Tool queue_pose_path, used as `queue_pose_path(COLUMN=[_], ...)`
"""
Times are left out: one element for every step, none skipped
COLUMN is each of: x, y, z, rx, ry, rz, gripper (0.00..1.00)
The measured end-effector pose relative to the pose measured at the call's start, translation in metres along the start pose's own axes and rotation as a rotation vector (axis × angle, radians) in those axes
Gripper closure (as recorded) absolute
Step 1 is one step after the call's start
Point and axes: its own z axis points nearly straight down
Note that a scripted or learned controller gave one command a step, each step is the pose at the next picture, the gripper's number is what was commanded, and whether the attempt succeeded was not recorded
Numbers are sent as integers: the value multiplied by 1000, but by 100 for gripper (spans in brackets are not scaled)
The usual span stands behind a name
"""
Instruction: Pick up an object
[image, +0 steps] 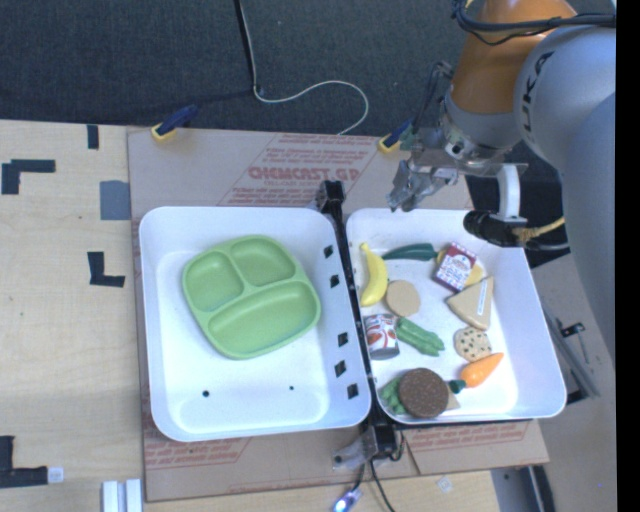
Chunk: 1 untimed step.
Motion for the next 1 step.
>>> queue_pose_path(x=[13], y=[-68], z=[27], rx=[6], ry=[2], rz=[9], gripper=[100])
